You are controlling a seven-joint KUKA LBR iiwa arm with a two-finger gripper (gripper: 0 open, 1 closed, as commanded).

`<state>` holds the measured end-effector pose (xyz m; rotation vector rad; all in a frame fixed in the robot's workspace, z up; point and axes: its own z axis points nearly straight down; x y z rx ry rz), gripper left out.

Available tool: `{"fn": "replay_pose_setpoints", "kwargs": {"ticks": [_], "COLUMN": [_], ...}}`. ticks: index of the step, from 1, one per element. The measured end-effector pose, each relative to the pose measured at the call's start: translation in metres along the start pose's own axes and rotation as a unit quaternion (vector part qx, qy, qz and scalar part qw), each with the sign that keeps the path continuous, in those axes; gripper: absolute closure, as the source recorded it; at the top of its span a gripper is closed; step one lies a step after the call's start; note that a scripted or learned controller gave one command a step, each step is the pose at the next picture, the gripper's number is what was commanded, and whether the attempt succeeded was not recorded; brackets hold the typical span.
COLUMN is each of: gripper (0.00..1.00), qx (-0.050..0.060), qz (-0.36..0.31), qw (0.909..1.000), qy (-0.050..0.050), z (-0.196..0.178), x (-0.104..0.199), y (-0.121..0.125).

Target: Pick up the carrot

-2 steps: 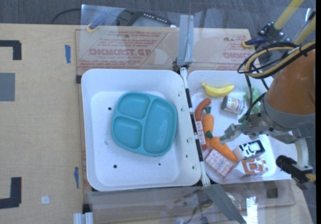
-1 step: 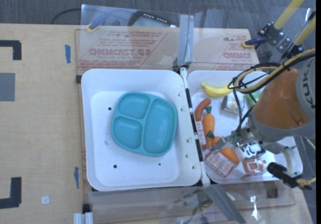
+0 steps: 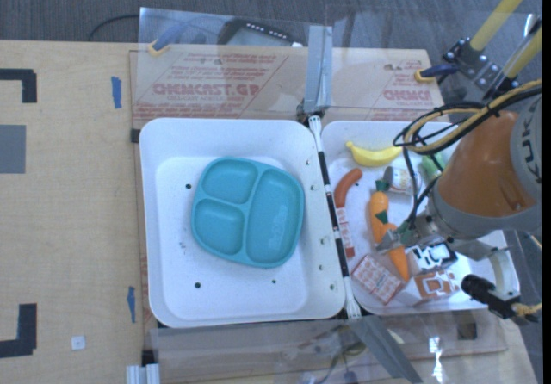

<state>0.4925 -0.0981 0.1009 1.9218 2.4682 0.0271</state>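
Observation:
The carrot (image 3: 379, 210) is orange with a green top and lies in the right bin (image 3: 508, 266), left of middle, with its leafy end pointing away. My gripper (image 3: 398, 238) hangs low over the bin just below and right of the carrot's body, at or very near its lower end. A second orange piece (image 3: 399, 264) shows just beneath the gripper; I cannot tell whether it belongs to the carrot. The arm's orange band (image 3: 486, 176) hides the bin's right part.
A yellow banana (image 3: 372, 152) lies at the right bin's far edge and a red sausage (image 3: 347, 186) left of the carrot. A pink waffle-like square (image 3: 376, 277) and an orange-white box (image 3: 435, 285) lie near the front. A teal divided plate (image 3: 248, 212) sits in the left bin (image 3: 164, 158).

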Motion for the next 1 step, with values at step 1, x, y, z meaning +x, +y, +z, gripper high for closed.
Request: {"fn": "replay_pose_setpoints", "kwargs": {"ticks": [1], "gripper": [1.00], "qx": [0.012], "qz": [0.018], "qw": [0.9998], "qy": [0.000], "z": [-0.1278], "x": [0.0317], "y": [0.0277]}}
